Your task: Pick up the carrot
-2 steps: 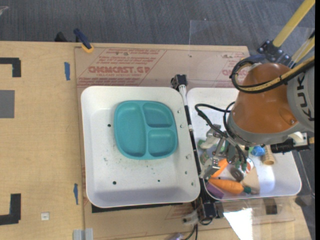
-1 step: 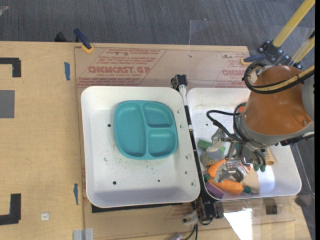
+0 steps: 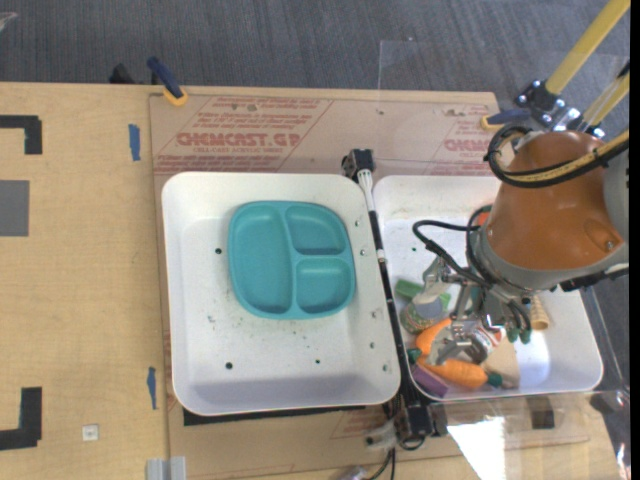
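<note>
The carrot (image 3: 466,373) is an orange toy lying near the front wall of the right bin (image 3: 568,370). My gripper (image 3: 459,342) is lowered into that bin, just above and behind the carrot, among a pile of toys. The arm's orange band (image 3: 548,208) covers much of the bin's back half. From this view I cannot say whether the gripper touches the carrot.
Around the gripper lie another orange piece (image 3: 427,337), a purple piece (image 3: 431,376), a green piece (image 3: 409,290) and a tan piece (image 3: 540,313). The left bin (image 3: 200,368) holds a teal divided plate (image 3: 292,258). A black-and-white divider (image 3: 372,218) separates the bins.
</note>
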You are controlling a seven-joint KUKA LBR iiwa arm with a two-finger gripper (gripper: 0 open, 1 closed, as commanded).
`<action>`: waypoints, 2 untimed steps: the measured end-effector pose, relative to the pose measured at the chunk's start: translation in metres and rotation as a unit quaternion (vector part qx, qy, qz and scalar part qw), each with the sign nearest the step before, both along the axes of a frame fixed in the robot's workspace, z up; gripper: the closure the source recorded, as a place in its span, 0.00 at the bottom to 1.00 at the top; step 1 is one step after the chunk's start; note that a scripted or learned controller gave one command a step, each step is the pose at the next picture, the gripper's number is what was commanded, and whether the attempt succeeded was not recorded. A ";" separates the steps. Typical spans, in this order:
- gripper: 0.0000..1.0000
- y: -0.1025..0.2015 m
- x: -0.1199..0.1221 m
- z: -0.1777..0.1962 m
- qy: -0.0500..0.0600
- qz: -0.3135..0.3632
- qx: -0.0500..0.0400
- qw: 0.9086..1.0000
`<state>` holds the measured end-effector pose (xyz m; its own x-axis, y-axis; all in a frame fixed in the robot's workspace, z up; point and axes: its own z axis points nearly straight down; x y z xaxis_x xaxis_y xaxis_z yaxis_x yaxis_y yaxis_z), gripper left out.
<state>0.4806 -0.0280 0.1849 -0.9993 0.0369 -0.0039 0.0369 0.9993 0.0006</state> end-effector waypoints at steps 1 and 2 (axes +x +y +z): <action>0.00 0.000 0.000 0.000 0.000 0.000 0.000 1.000; 0.00 0.000 0.000 0.000 0.000 0.000 0.000 1.000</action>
